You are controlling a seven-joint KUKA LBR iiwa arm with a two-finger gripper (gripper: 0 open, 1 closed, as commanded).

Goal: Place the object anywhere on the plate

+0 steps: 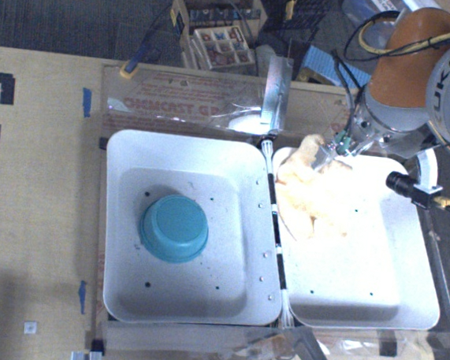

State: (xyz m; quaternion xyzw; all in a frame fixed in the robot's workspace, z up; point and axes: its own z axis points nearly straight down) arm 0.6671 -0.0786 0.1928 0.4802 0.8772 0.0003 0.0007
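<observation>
Below, we see two white bins side by side. In the left bin (132,158) a blue bowl (174,227) sits upside down near the middle. In the right bin (372,300) a pale plate (317,212), washed out by glare, lies toward the far left corner. A pale yellowish object (305,153) hangs above the plate's far edge, just at the gripper (330,152); we cannot tell how far the fingers are parted or whether they clasp it. A clear plastic sheet (184,110) lies behind the bins.
</observation>
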